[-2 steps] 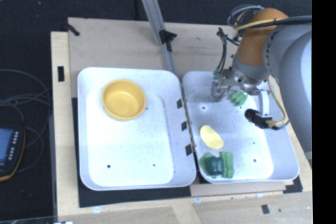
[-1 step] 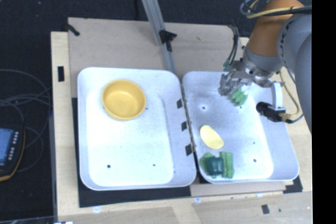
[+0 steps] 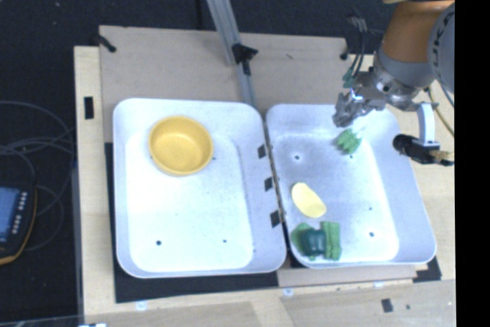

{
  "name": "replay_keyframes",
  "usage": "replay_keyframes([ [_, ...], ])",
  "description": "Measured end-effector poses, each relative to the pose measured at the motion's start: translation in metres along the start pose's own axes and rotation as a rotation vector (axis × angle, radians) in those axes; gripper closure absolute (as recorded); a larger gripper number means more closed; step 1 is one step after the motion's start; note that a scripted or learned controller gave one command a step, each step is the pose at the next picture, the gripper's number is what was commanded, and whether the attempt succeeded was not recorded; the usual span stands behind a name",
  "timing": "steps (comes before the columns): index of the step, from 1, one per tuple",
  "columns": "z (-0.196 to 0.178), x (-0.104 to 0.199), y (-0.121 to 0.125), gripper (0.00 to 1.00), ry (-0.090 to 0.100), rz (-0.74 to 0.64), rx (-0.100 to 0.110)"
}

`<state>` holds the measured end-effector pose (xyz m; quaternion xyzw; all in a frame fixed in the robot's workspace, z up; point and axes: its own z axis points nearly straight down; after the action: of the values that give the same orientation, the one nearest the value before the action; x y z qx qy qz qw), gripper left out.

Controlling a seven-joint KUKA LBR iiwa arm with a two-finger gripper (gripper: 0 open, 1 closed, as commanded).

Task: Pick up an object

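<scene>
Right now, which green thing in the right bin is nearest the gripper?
The small light green piece at the bin's far end, just below the gripper. The other two green things lie at the near edge.

Even light from above makes the two shallow white plastic bins bright, almost glaring, while the floor around stays very dark. Shadows are weak; fine details look slightly soft.

Single fixed camera above the bench, looking down at a slant. Left bin and right bin both sit fully in frame, mid-distance. Arm enters from the right.
</scene>
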<state>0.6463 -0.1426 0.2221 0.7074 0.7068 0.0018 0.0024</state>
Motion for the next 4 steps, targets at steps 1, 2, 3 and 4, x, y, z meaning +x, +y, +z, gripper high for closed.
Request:
replay_keyframes([
  [1, -0.013, -0.001, 0.0, 1.0, 0.001, -0.001, 0.004],
  [2, -0.004, 0.048, 0.008, 1.0, 0.001, -0.004, 0.006],
  [3, -0.003, 0.104, 0.022, 1.0, 0.002, -0.005, 0.005],
  [4, 0.003, 0.159, 0.025, 1.0, 0.002, -0.005, 0.006],
])
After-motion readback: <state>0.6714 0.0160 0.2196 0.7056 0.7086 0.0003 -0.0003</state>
